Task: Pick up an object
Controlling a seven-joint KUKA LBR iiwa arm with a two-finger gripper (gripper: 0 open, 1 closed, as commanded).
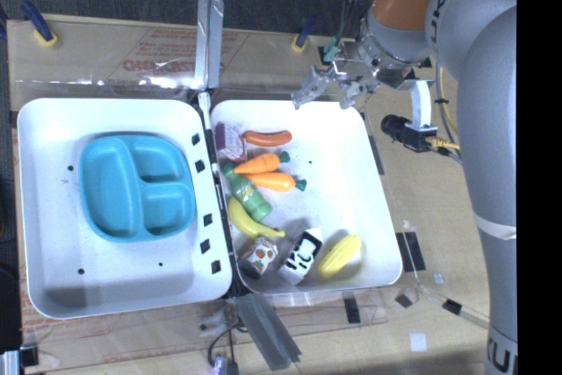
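From above, my tool (327, 89) hangs over the far rim of the right bin (373, 215), nothing in it; I cannot tell how it is set; the toy food lies along that bin's left side: sausage (267, 137), two carrots (263, 171), banana (249, 221), corn (339, 256); a blue tray (136, 186) sits in the left bin (44, 215).

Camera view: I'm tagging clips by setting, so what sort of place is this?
Probably a robot lab's grasping bench: two white bins taped down, toy food such as a carrot, and a clamp pinning the board.
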